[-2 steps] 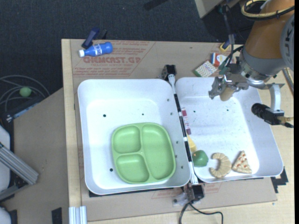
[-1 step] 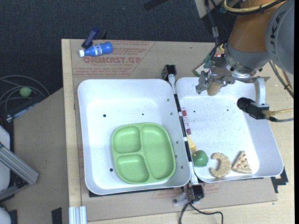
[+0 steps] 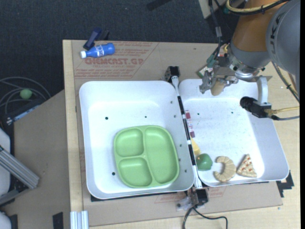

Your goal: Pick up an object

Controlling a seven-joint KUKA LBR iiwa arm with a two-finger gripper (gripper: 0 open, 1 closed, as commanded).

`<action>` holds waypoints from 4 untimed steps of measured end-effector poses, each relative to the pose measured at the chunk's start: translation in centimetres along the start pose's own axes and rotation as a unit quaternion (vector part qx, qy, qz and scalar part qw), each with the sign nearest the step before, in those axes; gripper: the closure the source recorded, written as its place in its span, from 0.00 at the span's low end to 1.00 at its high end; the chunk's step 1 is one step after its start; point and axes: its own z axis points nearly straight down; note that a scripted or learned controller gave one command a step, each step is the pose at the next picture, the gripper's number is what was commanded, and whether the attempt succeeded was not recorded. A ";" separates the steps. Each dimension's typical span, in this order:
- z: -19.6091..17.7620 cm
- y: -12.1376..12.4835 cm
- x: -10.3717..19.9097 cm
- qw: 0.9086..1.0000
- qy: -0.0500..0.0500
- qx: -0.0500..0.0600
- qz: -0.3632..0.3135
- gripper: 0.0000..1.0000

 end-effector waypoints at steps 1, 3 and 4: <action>0.2 -0.6 -1.0 1.000 0.000 0.002 0.000 1.00; -1.8 -2.4 1.1 1.000 0.000 0.000 0.000 1.00; -1.9 -0.5 1.8 1.000 0.000 0.000 -0.001 1.00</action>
